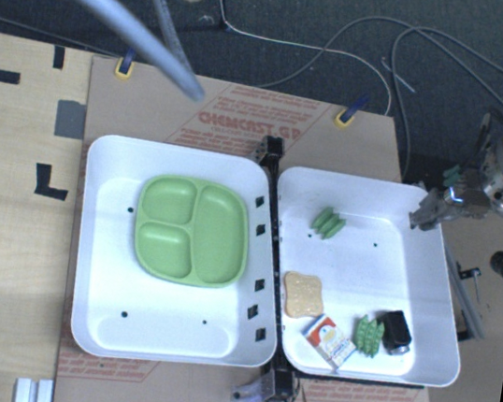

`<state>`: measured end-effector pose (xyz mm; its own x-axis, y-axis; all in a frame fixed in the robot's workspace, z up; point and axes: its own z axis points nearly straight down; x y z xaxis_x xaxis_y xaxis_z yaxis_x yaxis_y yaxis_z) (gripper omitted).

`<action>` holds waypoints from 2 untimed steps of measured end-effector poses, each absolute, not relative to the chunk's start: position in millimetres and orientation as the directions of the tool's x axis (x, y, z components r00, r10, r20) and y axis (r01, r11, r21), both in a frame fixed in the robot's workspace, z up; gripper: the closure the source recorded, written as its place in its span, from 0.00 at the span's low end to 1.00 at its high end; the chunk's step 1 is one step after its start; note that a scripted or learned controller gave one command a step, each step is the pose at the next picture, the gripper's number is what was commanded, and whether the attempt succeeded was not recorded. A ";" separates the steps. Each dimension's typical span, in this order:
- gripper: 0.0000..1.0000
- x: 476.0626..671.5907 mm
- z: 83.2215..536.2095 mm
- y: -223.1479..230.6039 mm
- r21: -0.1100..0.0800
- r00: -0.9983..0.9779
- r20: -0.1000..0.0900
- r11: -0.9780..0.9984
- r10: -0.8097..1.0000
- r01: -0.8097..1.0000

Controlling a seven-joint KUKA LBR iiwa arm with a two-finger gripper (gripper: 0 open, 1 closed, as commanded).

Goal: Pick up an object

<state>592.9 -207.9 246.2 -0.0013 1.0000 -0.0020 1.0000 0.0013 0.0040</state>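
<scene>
Bins, two, white, side by side on a cardboard sheet printed in red, partly legible as "CHEMCAST GP" (244,126). Left bin (106,220): one green three-compartment plate (193,231), lying flat. Right bin (425,299): green ridged piece (327,223) near the upper middle, long axis slanted; toast slice (303,294) at the left wall; small red-and-white carton (330,340), print too small to read; green leafy piece (368,336); black block (393,329), these last three clustered at the lower right. Gripper (429,212) sits at the right bin's upper right rim, nothing visible between its fingers, opening cannot be told. Nearest candidates judged: green ridged piece lies to its left, lower cluster lies downward in view.
</scene>
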 end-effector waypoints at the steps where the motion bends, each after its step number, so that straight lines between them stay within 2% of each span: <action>1: 1.00 593.8 299.5 -207.7 0.005 -0.002 -0.002 0.002 1.000 1.000; 2: 1.00 590.9 278.6 -156.8 -0.002 -0.004 0.000 0.004 1.000 1.000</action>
<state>590.9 -156.8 278.6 -0.0039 1.0000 0.0003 1.0000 0.0039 -0.0023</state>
